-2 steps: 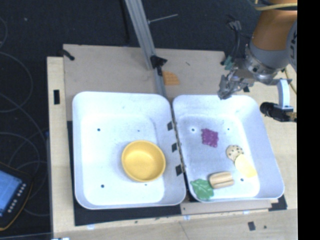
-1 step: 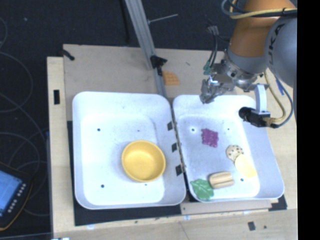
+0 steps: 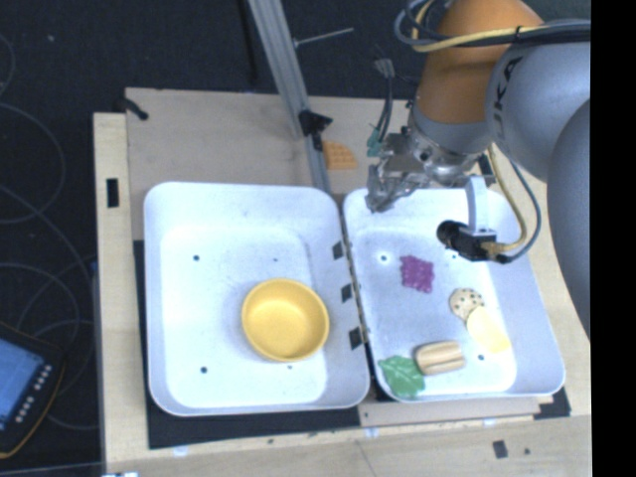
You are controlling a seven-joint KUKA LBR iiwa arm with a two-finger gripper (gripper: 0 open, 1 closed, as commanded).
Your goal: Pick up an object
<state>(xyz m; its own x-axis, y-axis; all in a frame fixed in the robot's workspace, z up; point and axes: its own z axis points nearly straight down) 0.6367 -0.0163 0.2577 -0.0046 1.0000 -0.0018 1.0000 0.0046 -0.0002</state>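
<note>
Below my pincer (image 3: 382, 203), whose spread I cannot tell, the purple piece (image 3: 416, 272) looks light and soft; I'd pinch across its middle.

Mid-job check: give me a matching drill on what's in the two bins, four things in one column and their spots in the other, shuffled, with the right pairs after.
Things:
1. round yellow plastic bowl
2. purple knobbly toy piece
3. green leafy toy piece
4. tan cylinder-shaped block

Places:
A. right bin, near front edge, just right of the green piece
B. left bin, near its middle
C. right bin, front left corner
D. right bin, centre, towards the back

Pairs: 1-B, 2-D, 3-C, 4-A
</note>
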